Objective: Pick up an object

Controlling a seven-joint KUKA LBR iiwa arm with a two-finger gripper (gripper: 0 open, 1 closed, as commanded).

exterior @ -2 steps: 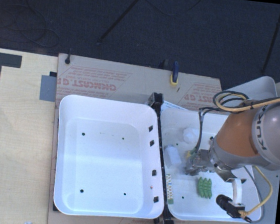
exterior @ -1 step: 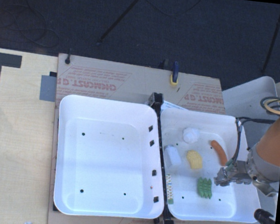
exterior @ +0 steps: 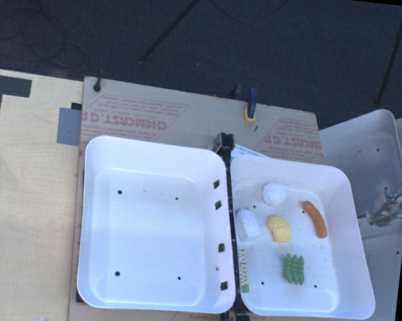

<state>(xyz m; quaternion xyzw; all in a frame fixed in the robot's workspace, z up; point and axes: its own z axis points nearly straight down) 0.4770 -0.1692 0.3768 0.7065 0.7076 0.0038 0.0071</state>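
While resting on the floor of the right bin (exterior: 358,212), lies slantwise: orange sausage (exterior: 314,218), long axis running far-left to near-right. Just left of it, yellow corn piece (exterior: 278,229), long axis near to far, slightly tilted. Nearer the camera, green ridged piece (exterior: 293,268), likewise near to far. Farther back, white round lump (exterior: 274,194); by the bin's left wall, white block (exterior: 247,223). Cannot tell how the jaws stand, nor place anything against them.
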